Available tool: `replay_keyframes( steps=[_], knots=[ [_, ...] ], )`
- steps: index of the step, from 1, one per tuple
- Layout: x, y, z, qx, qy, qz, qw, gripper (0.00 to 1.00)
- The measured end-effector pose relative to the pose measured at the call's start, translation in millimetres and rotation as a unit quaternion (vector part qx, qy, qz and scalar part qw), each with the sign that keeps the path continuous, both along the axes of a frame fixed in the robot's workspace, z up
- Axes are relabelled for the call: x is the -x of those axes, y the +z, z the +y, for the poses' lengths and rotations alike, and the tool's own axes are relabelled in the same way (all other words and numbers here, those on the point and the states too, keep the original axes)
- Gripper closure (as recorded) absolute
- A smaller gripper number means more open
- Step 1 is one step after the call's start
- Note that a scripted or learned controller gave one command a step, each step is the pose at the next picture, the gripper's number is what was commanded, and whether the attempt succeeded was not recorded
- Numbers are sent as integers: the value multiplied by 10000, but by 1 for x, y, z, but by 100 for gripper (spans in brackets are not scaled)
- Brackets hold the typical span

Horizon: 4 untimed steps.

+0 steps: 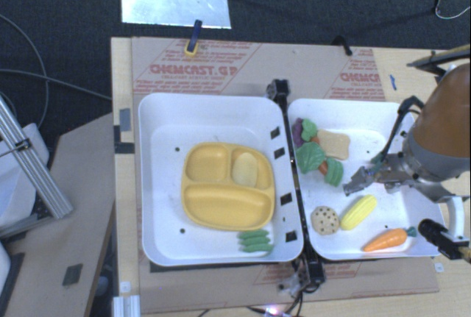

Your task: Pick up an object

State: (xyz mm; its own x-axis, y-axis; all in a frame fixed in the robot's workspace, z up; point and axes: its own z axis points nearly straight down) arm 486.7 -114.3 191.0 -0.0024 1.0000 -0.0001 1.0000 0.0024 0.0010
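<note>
Gripper (355, 184) hangs low over the middle of the right bin (383, 111), just above the yellow corn (358, 212); whether it is apart or together, I cannot tell from this slant, and nothing shows between it. The corn lies near the bin's front edge, tilted, with the cookie (324, 220) just beside it toward the inner wall and the carrot (385, 239) close by at the front right corner. The step in hand looks like the descent onto a toy. To do it well, the arm should centre over the corn's middle, turn the wrist so the closing line crosses its short width, and come straight down clear of the cookie. The green pickle (333, 173) and broccoli (310, 157) sit behind.
</note>
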Motion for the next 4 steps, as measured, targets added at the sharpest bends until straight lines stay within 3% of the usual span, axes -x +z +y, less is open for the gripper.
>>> replay_keyframes(
  steps=[1,2,3,4],
  knots=[
    [2,-111,-67,11,-41,8,10000,0],
    [-64,-105,-82,15,16,-34,10000,0],
    [-103,-105,-93,12,13,-28,10000,0],
    [-103,-94,-92,8,15,-33,10000,100]
  ],
)
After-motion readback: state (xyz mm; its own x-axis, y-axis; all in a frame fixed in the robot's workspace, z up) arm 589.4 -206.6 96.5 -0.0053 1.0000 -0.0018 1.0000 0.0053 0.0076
